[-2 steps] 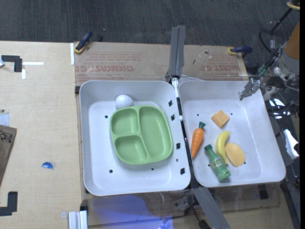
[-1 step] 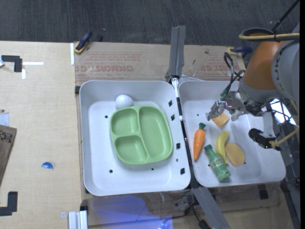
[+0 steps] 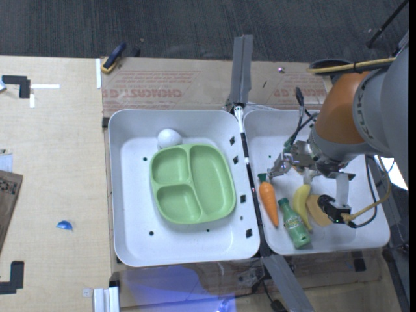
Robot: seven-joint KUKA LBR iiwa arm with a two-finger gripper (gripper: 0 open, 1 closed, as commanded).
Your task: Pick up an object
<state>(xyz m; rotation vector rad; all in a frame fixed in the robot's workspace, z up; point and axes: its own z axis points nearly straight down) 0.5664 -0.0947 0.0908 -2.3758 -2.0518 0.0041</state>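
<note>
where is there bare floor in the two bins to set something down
Left bin: bare strips left of and in front of the green tray. Right bin: crowded at the front with carrot, green bottle, banana; gripper hangs above.

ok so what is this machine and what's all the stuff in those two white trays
It is a grey robot arm with an orange band, reaching in from the right, filmed by one camera above the bench. Its two-finger gripper hangs over the right shallow white bin, above an orange carrot, a green plastic bottle and a yellow banana. I see nothing between its fingers. The left white bin holds a green three-compartment plate and a small white ball.
</note>
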